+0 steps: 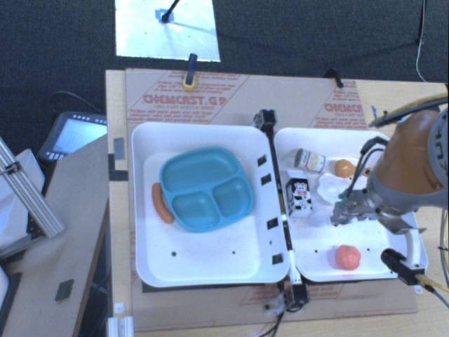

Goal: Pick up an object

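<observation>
Gripper (342, 213) (can't tell its state, arm hides it) hovers in rt bin (309, 262) above pink ball (347, 257), prob. light, soft, rolls easily; grab across its middle.

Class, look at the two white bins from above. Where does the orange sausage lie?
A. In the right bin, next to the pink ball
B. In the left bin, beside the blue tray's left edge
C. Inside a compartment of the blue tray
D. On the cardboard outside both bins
B: the sausage lies on the floor of the left bin, just left of the blue tray, not in it.
</observation>
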Robot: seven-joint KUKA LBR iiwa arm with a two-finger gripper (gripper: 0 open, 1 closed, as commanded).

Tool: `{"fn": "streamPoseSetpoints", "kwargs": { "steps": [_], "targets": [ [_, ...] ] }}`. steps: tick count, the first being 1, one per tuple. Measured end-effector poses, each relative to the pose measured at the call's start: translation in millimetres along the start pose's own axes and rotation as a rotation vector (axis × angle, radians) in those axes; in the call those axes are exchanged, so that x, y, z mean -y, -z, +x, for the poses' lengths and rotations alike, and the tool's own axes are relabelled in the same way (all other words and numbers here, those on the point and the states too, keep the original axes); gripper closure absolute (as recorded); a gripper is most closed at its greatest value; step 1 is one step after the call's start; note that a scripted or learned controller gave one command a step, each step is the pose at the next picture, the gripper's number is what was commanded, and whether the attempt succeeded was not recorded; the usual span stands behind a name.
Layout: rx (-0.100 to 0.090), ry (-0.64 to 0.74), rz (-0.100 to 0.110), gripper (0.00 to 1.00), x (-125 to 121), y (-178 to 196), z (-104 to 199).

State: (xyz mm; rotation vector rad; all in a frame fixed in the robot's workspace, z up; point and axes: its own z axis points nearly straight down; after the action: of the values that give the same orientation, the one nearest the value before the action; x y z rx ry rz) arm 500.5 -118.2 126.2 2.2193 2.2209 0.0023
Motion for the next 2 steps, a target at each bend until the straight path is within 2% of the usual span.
{"fn": "streamPoseSetpoints", "kwargs": {
  "steps": [1, 2],
  "targets": [
    [0.001, 0.004, -0.005, 1.0, -4, 62, 6],
    [0.001, 0.003, -0.003, 1.0, -6, 89, 6]
  ]
}}
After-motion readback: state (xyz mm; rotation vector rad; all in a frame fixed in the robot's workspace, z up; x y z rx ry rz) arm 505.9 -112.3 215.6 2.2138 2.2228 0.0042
